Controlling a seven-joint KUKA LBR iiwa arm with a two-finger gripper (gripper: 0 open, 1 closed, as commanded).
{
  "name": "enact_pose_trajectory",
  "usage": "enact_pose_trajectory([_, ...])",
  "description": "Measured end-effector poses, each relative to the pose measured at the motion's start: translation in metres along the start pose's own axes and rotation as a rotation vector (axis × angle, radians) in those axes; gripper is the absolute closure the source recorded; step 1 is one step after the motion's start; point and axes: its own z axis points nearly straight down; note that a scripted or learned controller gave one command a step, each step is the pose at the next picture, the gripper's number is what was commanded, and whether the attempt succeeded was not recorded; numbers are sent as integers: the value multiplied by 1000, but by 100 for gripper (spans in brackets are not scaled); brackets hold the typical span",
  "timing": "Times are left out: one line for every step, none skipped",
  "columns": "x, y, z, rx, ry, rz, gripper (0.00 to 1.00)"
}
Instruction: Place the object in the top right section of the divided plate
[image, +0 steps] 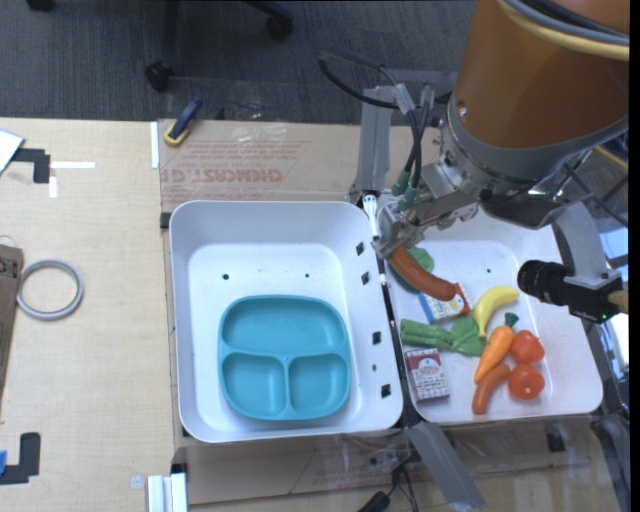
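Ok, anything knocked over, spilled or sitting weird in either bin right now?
Nothing spilled or broken. The teal divided plate lies flat in the left bin. The toy food sits jumbled in the right bin: the sausage overlaps a green piece, and the small carton lies on its side by the divider.

Teal divided plate (285, 358), white bins (190, 300)

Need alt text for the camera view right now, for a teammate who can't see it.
The grey arm's gripper hangs over the right white bin, by a red-orange toy sausage; toy banana, carrots, tomatoes and a small carton lie nearby. The teal divided plate sits in the left white bin.
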Motion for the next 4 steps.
enact_pose_trajectory([28, 9, 249, 5, 1, 238, 100])
enact_pose_trajectory([87, 50, 343, -22, 6, 723, 100])
enact_pose_trajectory([88, 51, 343, -27, 7, 719, 0])
enact_pose_trajectory([91, 40, 327, -15, -1, 329, 0])
